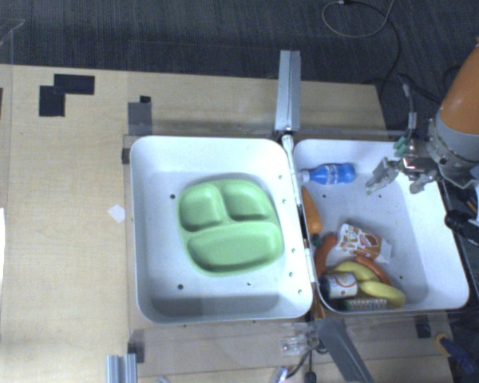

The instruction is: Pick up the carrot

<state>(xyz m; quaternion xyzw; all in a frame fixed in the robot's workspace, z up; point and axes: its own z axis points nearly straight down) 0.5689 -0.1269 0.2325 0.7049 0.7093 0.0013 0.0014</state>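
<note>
Two shallow white bins stand side by side on the bench, and we describe them from the left. The left shallow white plastic bin (pixel 148 214) holds a pale green plastic tray with three compartments (pixel 230 226), which lies near its middle. Between the bins runs a thin divider, and just to the right of it, inside the right shallow white plastic bin (pixel 431 254), we see the slim orange carrot (pixel 310 211). It lies against the left wall of this bin, and its long axis runs along that wall, from the far side toward the near side.

Behind the carrot lies a small clear bottle with a blue label (pixel 329 174). In front of it we see a reddish sausage-shaped toy (pixel 326 251), a small printed snack packet (pixel 359 243) and a yellow toy banana (pixel 375 287), all near together in the near left corner.

At the right, the grey two-finger gripper (pixel 397 175) hovers over the far right part of this bin, with nothing between its fingers; they appear spread apart. The carrot lies to the left of the jaws and a little nearer to us, well apart from them. We judge that the jaws must travel left and close across the thin width of the carrot, and the wall beside it leaves little room.
</note>
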